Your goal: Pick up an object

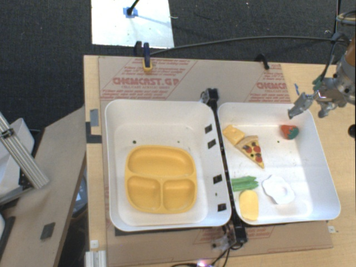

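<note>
1. Bench (pixel 100 77) first: one wooden top, with a clear sheet printed in red lettering lying under the bins.
2. Two shallow white bins sit side by side, touching along the middle. The left bin (pixel 119 121) holds one thing, the right bin (pixel 322 166) holds six.
3. One yellow divided tray (pixel 161 178) with three compartments lies flat in the left bin, roughly centred.
4. One arm comes in from the right edge. Its gripper (pixel 311 105) hangs above the far right corner of the right bin, fingers spread apart and pinching nothing.
5. Toy food in the right bin, one of each:
   - pizza slice (pixel 252 150), near the middle, tip pointing to the near side
   - yellow cheese wedge (pixel 233 133), touching the pizza's crust end
   - white fried egg (pixel 277 189), near side
   - yellow oval piece (pixel 248 204), at the near edge
   - green bean pod (pixel 243 183), just above that oval
   - red strawberry (pixel 288 131), closest to the gripper, just below and left of it
</note>
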`<act>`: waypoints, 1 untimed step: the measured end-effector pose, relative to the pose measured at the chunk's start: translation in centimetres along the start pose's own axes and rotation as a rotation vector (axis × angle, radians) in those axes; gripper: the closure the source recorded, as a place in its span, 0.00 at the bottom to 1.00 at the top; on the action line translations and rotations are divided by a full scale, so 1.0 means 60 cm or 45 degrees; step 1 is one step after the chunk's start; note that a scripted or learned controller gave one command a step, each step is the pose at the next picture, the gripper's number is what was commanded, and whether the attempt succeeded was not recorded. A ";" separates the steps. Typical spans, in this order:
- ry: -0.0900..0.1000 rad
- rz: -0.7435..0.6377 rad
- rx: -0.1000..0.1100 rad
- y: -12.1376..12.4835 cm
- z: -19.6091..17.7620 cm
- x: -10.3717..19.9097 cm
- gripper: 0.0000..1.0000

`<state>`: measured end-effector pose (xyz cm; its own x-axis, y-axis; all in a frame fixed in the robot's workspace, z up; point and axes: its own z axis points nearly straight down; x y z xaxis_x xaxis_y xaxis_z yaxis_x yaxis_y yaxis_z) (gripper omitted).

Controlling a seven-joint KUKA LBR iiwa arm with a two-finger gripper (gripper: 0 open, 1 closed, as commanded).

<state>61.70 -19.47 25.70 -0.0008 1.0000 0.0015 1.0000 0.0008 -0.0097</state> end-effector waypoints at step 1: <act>-0.003 -0.004 -0.015 0.004 -0.013 0.001 0.00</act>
<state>61.92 -19.40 26.48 -0.0037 1.0000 -0.0008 1.0000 0.0037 0.0024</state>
